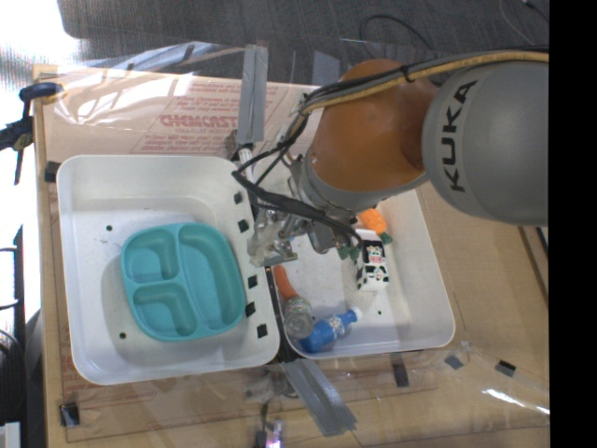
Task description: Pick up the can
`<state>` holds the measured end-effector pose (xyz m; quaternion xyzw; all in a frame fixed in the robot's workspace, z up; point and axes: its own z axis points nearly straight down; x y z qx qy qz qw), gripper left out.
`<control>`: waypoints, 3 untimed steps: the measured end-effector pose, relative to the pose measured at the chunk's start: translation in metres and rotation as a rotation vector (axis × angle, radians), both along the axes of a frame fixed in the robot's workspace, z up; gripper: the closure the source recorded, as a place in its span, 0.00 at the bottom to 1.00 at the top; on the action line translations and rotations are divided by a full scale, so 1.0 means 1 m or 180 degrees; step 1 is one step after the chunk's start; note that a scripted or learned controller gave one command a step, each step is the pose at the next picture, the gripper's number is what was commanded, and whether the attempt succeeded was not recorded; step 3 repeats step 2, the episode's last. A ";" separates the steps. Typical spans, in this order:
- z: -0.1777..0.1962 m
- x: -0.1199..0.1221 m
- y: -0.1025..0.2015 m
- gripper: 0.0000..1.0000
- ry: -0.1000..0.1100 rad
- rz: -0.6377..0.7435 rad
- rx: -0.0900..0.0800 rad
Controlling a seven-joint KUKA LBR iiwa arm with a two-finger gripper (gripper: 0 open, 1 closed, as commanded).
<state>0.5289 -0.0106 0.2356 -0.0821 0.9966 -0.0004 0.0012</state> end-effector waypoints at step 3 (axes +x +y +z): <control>-0.009 0.001 -0.006 1.00 -0.0002 0.1901 -0.0002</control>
